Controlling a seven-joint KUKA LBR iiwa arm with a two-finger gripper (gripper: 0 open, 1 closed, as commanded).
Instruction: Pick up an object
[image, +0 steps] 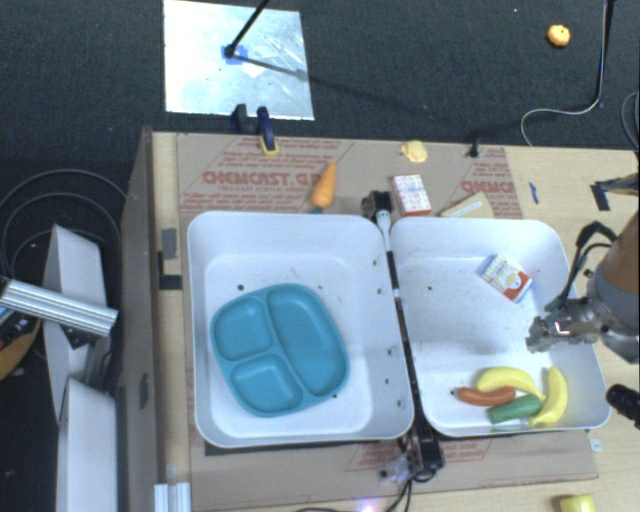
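Two white bins sit side by side; the gripper (553, 329) hovers over the right bin (450, 300), finger state indiscernible, near bananas (530, 388).

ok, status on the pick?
Gripper over right bin, nothing held. Bananas, hot dog and small carton untouched. Path clear.

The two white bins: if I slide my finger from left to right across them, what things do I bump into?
Blue divided plate → red hot dog → small white and orange carton → end effector
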